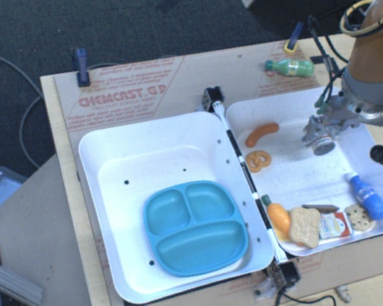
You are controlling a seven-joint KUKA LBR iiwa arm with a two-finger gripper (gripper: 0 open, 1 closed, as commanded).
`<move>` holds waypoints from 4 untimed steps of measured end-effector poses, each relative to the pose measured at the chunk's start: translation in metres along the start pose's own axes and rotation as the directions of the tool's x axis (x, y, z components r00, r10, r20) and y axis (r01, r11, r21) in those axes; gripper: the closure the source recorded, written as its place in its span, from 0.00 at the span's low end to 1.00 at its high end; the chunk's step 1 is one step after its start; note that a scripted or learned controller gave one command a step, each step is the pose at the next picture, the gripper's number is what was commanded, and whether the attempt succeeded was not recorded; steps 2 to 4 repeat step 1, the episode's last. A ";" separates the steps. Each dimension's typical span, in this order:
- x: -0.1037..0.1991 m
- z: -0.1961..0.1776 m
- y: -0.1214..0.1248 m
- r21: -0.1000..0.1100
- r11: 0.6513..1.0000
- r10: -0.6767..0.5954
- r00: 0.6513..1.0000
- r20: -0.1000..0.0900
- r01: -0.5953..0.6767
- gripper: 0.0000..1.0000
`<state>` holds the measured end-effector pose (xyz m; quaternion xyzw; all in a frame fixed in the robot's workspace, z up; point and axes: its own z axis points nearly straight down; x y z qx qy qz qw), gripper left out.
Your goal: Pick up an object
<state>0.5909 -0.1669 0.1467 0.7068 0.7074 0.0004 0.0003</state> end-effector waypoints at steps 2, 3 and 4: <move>0.091 -0.038 0.019 -0.001 1.000 -0.001 1.000 0.000 0.001 1.00; 0.091 -0.038 0.019 -0.001 1.000 -0.001 1.000 0.000 0.001 1.00; 0.091 -0.038 0.019 -0.001 1.000 -0.001 1.000 0.000 0.001 1.00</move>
